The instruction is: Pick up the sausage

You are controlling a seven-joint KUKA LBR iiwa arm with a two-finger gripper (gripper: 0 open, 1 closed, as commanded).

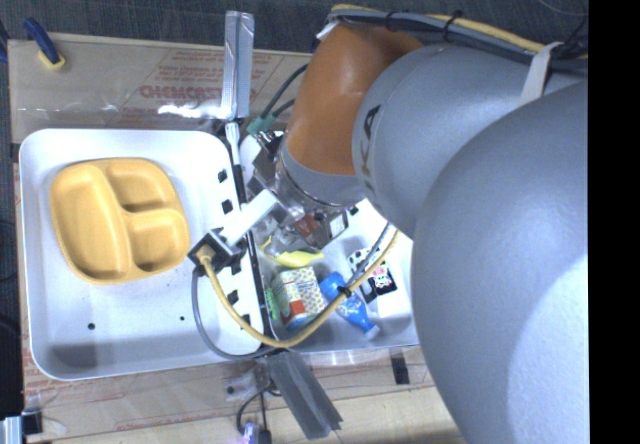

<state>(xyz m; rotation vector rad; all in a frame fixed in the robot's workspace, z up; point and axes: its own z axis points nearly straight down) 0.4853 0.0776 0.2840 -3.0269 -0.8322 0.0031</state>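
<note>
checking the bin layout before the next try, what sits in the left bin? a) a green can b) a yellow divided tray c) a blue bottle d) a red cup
b: the yellow divided tray lies in the left bin, while the small items such as the blue thing lie in the right bin under the arm.

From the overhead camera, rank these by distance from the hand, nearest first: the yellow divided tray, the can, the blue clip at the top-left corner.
The hand is low in the right bin, under the orange wrist band.
1. Can: right bin, just below the hand.
2. Yellow divided tray: left bin, across the divider.
3. Blue clip: outside the bins, at the bench's far left corner.
</note>
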